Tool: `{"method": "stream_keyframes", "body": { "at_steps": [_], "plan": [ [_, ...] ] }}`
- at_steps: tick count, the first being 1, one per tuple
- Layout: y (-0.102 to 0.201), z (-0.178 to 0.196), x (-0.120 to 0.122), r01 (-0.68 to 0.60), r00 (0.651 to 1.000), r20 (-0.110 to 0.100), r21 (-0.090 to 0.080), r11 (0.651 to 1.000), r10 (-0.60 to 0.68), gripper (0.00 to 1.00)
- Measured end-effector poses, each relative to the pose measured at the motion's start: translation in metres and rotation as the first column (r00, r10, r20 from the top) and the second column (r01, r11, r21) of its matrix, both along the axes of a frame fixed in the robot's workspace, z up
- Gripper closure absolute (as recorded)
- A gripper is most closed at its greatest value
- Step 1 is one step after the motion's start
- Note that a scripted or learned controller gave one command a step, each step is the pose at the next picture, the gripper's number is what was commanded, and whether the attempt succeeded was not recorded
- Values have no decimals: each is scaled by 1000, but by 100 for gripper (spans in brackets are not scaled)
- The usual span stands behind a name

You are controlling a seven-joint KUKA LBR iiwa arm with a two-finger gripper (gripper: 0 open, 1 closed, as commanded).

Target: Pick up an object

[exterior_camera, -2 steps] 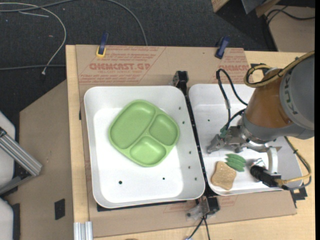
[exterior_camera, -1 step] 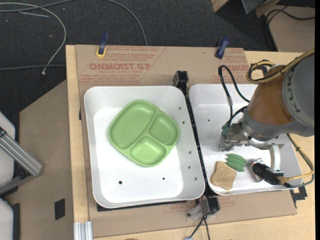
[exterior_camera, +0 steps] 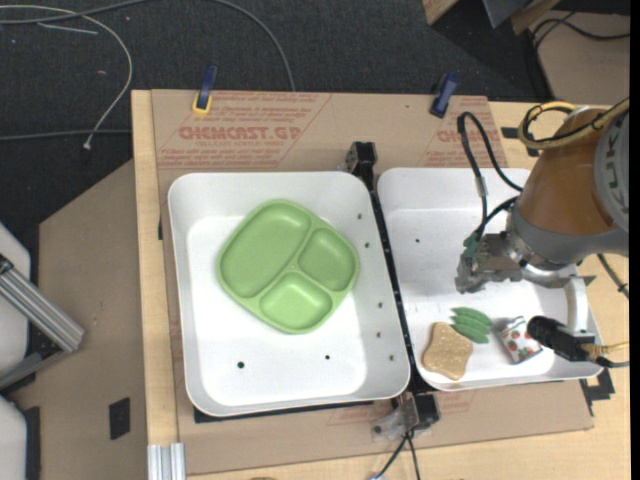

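Only readable stuff I can spot is on the flat brown cardboard sheet under the two bins. Red block lettering along its far edge, left side, reads something like "CHEMCAST GP". It's a bit washed out, so I might be off by a letter. There's more red print on the right of that edge, too blurry and partly covered to make out.

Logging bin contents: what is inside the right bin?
In the right bin: a tan bread slice, a green leafy piece and a small patterned item. The arm covers the bin's right part, hiding anything beneath.
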State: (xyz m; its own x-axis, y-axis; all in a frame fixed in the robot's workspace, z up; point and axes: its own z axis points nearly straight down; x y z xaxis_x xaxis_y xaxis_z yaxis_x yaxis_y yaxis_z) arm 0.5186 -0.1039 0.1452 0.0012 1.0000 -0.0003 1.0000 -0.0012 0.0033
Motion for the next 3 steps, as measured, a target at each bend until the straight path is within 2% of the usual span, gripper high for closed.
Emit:
{"method": "stream_keyframes", "body": {
  "at_steps": [1,2,3],
  "plan": [
    [-4,63,-3,-2,1000,4,-1,1000,2,100],
    [-4,106,-2,-2,1000,1,0,1000,2,100],
    [47,94,-8,-6,1000,-7,4,1000,6,100]
  ]
}}
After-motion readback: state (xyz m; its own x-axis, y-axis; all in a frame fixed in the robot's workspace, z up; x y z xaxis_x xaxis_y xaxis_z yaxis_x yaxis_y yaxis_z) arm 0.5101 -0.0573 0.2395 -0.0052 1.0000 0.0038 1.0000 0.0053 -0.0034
